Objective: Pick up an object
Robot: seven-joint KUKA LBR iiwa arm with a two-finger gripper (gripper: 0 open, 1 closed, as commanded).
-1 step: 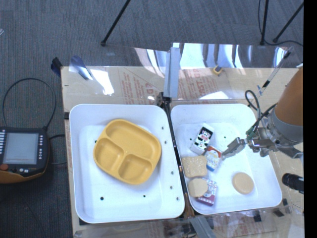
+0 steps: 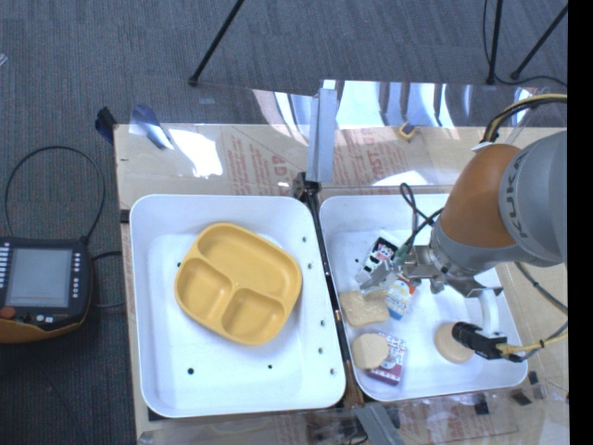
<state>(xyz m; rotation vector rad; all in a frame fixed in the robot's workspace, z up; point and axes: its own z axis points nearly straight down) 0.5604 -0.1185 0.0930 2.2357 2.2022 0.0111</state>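
Observation:
My gripper (image 2: pixel 400 269) hangs low over the middle of the right bin (image 2: pixel 422 213), at the end of the grey arm with its orange band (image 2: pixel 482 202). Directly beneath and touching its tip in the view is a small white carton with blue and yellow print (image 2: pixel 400 298). Just left of the gripper lies a black-and-white packet (image 2: pixel 378 252). A tan flat piece (image 2: pixel 363 308) rests below that packet. Nothing is visibly held.
The right bin also holds a round cookie (image 2: pixel 371 349) against a red-and-white packet (image 2: pixel 396 360), and another round tan disc (image 2: pixel 453 342) at the lower right. A yellow divided plate (image 2: pixel 239 282) lies in the left bin (image 2: pixel 153 341). The divider (image 2: pixel 324 276) separates the bins.

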